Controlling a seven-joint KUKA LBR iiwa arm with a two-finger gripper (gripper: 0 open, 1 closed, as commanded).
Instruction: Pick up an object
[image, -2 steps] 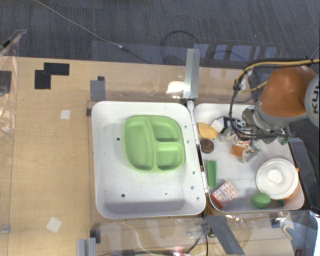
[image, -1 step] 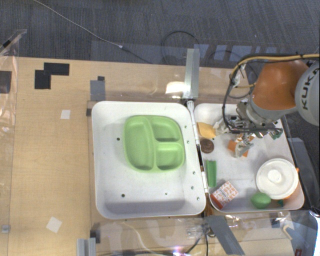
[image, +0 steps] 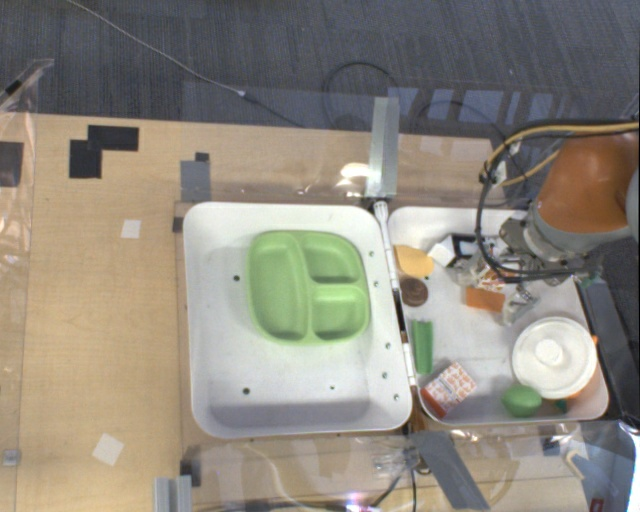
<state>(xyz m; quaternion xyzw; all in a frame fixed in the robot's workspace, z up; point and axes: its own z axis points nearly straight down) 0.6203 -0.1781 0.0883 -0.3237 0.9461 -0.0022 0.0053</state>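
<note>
Presently, gripper (image: 505, 283): low in right white bin (image: 590, 405); finger state cannot be told.
Object: small orange block (image: 484, 298), touching gripper's left side.

Two white bins (image: 200, 300); one green divided tray (image: 305, 285); one white lid (image: 550, 355).
</note>
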